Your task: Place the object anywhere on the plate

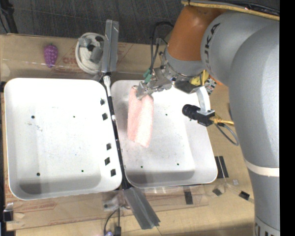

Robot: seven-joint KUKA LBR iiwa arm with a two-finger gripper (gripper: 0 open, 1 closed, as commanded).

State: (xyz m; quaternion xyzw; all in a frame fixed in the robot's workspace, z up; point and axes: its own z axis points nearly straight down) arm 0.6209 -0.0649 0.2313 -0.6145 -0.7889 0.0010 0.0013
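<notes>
Pale pink cloth (140, 119), soft and limp, hangs as a long folded strip over the right bin (187, 151), its top edge pinched between the fingers of the gripper (146, 89). Both bins are shallow, glossy white plastic with rounded corners; left bin (49, 132) alongside. Brown cardboard bench (24, 45) carries a purple grape-like object (50, 54) and a coiled white cable (88, 53). Dark floor beyond.

Bright even overhead light, white bins (54, 132) slightly glaring, soft shadows, mild overall blur
</notes>
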